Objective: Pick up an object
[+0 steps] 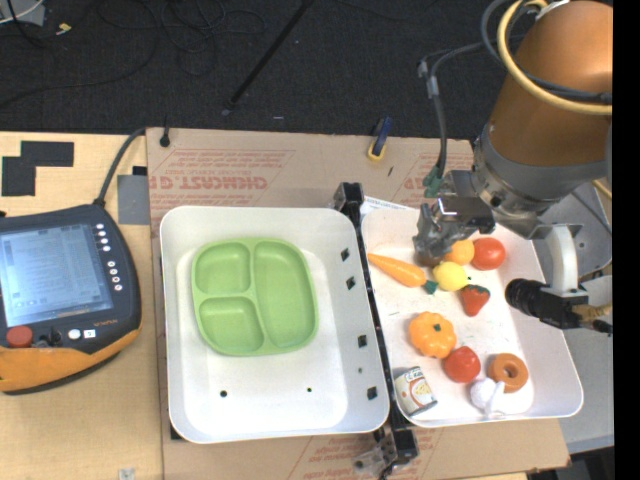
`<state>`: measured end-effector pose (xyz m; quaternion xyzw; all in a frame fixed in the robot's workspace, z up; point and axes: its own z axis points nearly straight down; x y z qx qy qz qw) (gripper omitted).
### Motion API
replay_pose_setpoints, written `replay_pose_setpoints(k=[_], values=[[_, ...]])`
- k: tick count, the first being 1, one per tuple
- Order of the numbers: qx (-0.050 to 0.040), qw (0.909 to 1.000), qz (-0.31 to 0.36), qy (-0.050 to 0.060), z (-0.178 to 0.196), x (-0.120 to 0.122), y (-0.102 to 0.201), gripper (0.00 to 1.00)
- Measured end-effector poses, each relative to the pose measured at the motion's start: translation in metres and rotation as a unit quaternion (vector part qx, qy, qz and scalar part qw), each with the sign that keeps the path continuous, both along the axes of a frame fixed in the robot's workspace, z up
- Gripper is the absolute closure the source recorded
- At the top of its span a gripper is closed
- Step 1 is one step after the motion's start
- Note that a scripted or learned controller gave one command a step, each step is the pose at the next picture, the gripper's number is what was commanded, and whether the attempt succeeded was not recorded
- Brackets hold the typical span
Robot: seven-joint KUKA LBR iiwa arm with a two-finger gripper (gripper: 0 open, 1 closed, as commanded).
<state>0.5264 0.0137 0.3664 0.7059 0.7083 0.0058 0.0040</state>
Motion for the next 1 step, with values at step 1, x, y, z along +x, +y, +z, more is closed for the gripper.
replay_pose_setpoints(k=[1], values=[[-0.0007, 0.9999, 0.001, 0.011, -0.0222, -0.0521, 0.0593, 1.0]])
